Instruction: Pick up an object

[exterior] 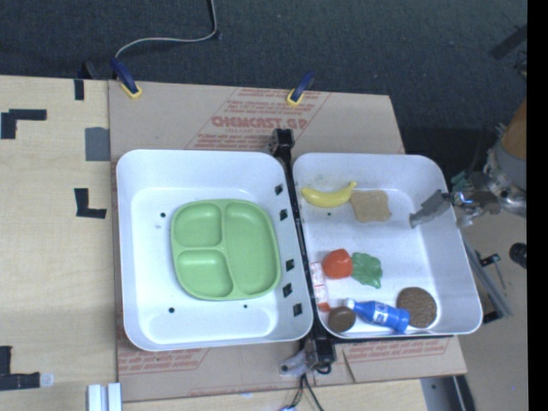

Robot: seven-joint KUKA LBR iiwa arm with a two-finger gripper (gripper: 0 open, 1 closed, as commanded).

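The right bin (445, 255) holds a yellow banana (328, 195) and a tan square piece (371, 205) at the back. A red item (337, 264) and a green leafy piece (368, 269) lie in its middle. At the front are a blue bottle (382, 315), a round brown disc (416, 306) and a small brown lump (342, 318). My gripper (426, 211) hangs over the bin's right rim, right of the tan piece, and nothing is seen in its grasp.
The left bin (145, 187) carries a green divided plate (226, 248). A small red-and-white packet (318, 282) lies by the divider between the bins. Cardboard lies under both bins, with clamps at the back edge.
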